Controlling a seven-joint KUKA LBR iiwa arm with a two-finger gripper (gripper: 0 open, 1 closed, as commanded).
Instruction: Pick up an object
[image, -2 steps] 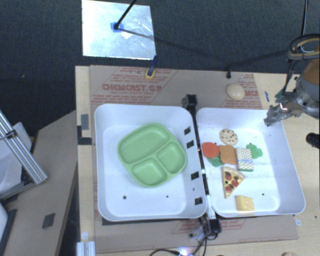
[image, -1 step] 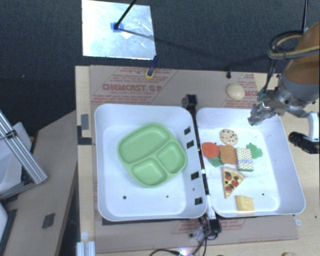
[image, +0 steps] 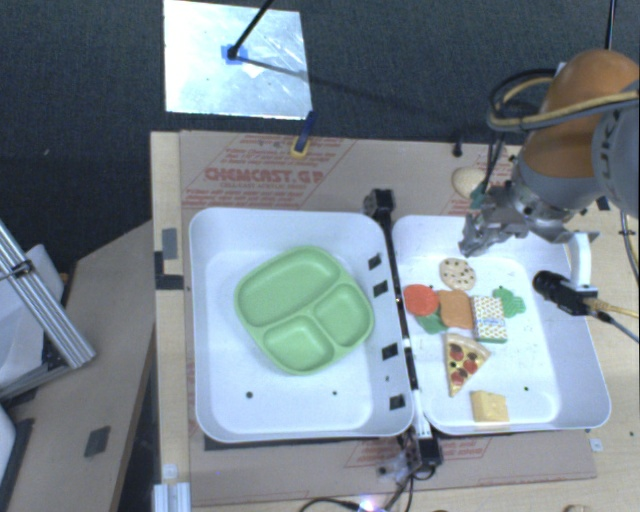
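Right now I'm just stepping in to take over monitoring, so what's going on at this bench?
A grey arm with an orange band reaches in from the right, its claw hanging over the far part of the right bin. Below and near it lie toy foods: a cookie, a tomato slice, a pizza slice, a cheese block and others. Nothing is visibly gripped. The left bin holds a green divided plate.
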